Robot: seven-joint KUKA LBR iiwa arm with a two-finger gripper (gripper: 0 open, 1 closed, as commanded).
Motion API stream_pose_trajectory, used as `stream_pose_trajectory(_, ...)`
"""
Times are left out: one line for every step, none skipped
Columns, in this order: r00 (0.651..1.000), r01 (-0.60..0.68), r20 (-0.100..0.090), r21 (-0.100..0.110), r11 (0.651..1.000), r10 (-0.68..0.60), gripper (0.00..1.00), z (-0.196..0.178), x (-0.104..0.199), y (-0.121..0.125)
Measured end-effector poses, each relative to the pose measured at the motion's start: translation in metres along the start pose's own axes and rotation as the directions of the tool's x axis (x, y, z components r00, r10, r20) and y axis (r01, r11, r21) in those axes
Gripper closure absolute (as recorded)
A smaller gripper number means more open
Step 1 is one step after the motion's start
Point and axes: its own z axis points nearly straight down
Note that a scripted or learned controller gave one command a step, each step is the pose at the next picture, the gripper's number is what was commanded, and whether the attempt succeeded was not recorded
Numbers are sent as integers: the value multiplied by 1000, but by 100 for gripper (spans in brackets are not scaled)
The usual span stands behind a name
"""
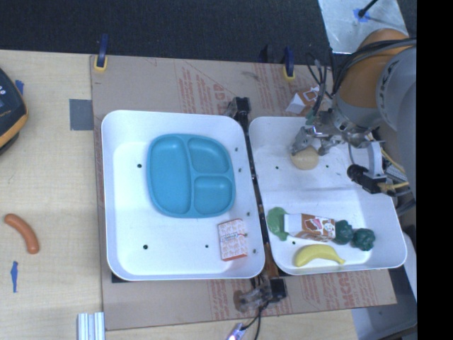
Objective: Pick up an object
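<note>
End effector [309, 142] low in right bin [279, 190], far end, directly above and apparently touching one beige round object [306, 161]; finger opening and grasp impossible to tell. Also right bin, near end: one green leaf piece [275, 222], one printed packet [311, 226], one broccoli [357, 236], one banana [316, 256]. Left bin [120, 197]: one blue divided plate [190, 174], one small carton [232, 239]; on table [49, 190], far left: one sausage [23, 232].

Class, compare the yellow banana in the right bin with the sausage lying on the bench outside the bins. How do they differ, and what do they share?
The banana is yellow; the sausage is orange-red. The banana lies inside the right bin, near its front edge, while the sausage lies on the bare wooden bench, left of both bins. The banana lies nearly crosswise in the view; the sausage runs diagonally. Both are long, slightly curved food items lying flat.
</note>
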Motion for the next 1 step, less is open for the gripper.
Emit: stream_pose_trajectory(1000, -5, -4, -3, 1000, 5, 100, -90, 106, 1)
